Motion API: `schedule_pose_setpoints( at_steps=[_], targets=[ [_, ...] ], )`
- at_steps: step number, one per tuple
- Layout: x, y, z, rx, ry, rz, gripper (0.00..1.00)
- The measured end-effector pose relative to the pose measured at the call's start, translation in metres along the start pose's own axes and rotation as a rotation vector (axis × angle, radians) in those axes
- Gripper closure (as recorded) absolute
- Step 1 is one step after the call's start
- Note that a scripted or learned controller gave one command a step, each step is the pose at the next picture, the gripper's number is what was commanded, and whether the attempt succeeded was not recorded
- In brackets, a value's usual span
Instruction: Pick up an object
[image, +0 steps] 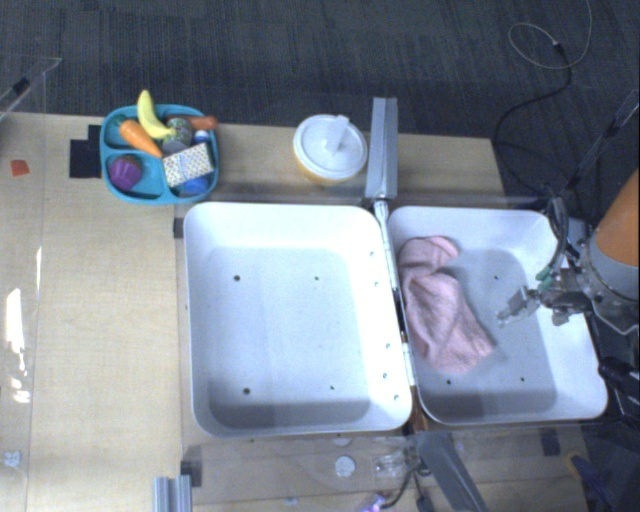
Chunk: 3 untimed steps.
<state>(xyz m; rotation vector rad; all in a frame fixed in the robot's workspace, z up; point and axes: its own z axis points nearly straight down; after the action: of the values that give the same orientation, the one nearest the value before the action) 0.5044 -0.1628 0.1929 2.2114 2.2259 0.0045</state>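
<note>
a: camera view — pink cloth (440, 305) lies crumpled in the right bin (520, 405), against its left wall.
b: and the tool (522, 303)?
a: just right of the cloth, over bare bin floor; its grip i cannot tell.
b: so still the approach — next it likely shifts left and descends onto the folds.

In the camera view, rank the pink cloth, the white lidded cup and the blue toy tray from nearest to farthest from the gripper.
Measured from the gripper, over the right bin:
1. Pink cloth, in the same right bin, just to the view's left of the gripper.
2. White lidded cup, on the bench behind the bins.
3. Blue toy tray, far back-left corner of the bench.
</note>
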Motion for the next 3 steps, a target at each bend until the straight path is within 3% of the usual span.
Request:
schedule_pose_setpoints(
  at_steps=[1,2,3],
  targets=[
    [0.001,0.003,-0.012,-0.007,-0.001,-0.004,1.00],
    [0.001,0.003,-0.012,-0.007,-0.001,-0.004,0.00],
    [0.059,0.023,0.098,-0.003,0.000,-0.010,0.00]
  ],
)
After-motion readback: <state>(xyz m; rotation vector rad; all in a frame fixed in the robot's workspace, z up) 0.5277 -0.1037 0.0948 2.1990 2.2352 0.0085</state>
